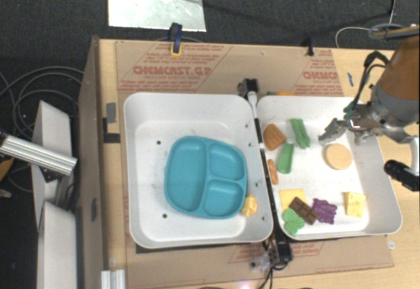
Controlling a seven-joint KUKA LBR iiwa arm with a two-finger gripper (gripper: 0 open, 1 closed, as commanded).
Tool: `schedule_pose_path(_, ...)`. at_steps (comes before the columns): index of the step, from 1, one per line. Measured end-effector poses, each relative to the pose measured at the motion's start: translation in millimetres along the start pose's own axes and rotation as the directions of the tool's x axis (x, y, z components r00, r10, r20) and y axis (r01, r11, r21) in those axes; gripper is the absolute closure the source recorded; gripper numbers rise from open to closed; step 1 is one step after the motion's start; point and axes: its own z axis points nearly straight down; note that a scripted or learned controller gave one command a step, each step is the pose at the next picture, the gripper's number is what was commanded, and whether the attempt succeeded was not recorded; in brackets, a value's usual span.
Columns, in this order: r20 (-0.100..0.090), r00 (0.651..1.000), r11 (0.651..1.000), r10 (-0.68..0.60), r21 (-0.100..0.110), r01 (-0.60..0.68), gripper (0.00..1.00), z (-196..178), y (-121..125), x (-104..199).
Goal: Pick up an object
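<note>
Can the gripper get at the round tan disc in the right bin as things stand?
Probably yes. The gripper hangs just above-left of the round tan disc, which lies alone on bare bin floor with nothing over it.

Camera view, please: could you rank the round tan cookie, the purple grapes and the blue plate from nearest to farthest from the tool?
Measured from the tool:
1. Round tan cookie, just below it in the right bin.
2. Purple grapes, at that bin's near edge.
3. Blue plate, across the divider in the left bin.
</note>
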Motion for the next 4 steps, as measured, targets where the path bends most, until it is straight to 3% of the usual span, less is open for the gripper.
schedule_pose_path(1, -0.003, 1.0, 1.0, -0.006, 0.004, 0.006, 0.0, 101, 38, 39)
schedule_pose_path(2, -0.001, 1.0, 1.0, -0.005, -0.007, 0.005, 0.0, 118, 96, 46)
schedule_pose_path(3, 0.0, 1.0, 1.0, -0.003, -0.005, 0.003, 0.0, 72, 109, 43)
schedule_pose_path(4, 0.0, 1.0, 1.0, 0.003, 0.003, -0.003, 0.0, 75, 65, 47)
